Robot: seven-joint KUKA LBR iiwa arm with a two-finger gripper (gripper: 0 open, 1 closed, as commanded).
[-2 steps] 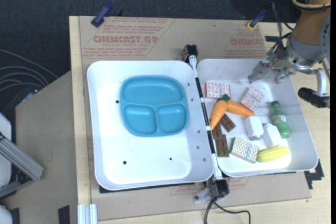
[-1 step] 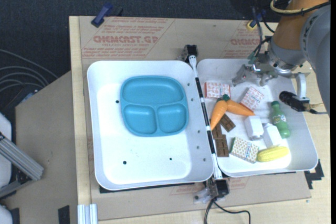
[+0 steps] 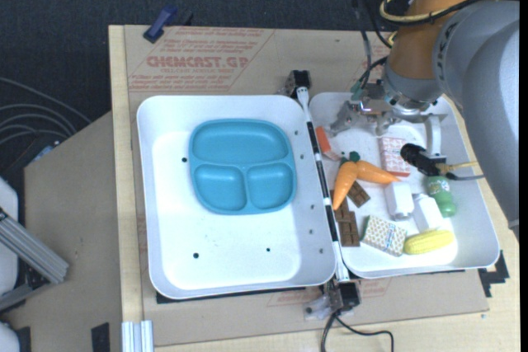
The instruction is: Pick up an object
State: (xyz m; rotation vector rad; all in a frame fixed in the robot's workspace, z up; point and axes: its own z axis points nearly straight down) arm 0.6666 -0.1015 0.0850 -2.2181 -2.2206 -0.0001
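Carrots (image 3: 356, 176) lie just below the tool (image 3: 370, 113).

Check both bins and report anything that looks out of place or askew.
Nothing looks spilled or damaged. The blue divided plate lies flat in the left bin. The right bin holds a loose jumble: two carrots crossing each other, a corn cob and a checkered packet. All of it is inside the walls.

A wooden bench (image 3: 206, 53) topped with brown cardboard is carrying two shallow white bins side by side: the left bin (image 3: 157, 177) is lying toward nine o'clock, the right bin (image 3: 478, 239) toward three o'clock, edges touching. A small blue object (image 3: 160, 24) is sitting at the eleven o'clock corner.
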